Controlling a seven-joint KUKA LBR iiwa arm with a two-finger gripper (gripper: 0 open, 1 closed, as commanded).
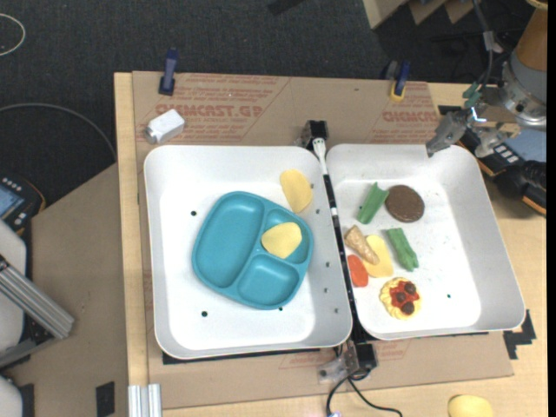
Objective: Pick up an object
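Gripper (445,135) over right bin's (499,233) far rim, fingers spread, holding nothing. Smooth plastic toy food in that bin: brown disc (404,204), two green pods (373,202), orange wedge (361,246), round pizza (400,297). Glossy teal tray (228,250) in left bin, yellow piece (281,239) inside.

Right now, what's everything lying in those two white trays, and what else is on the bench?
Shallow white bins: 2, side by side.
Teal divided plastic plate: 1, left bin.
Yellow pieces: 2, one on plate, one beside it.
Green sticks: 2, right bin; second.
Brown disc: 1, right bin.
Small pizza toy: 1, right bin.
Orange carrot piece: 1, right bin.
Blue clamps: 2, back edge.
Gripper: 1, grey, above right bin's far corner.
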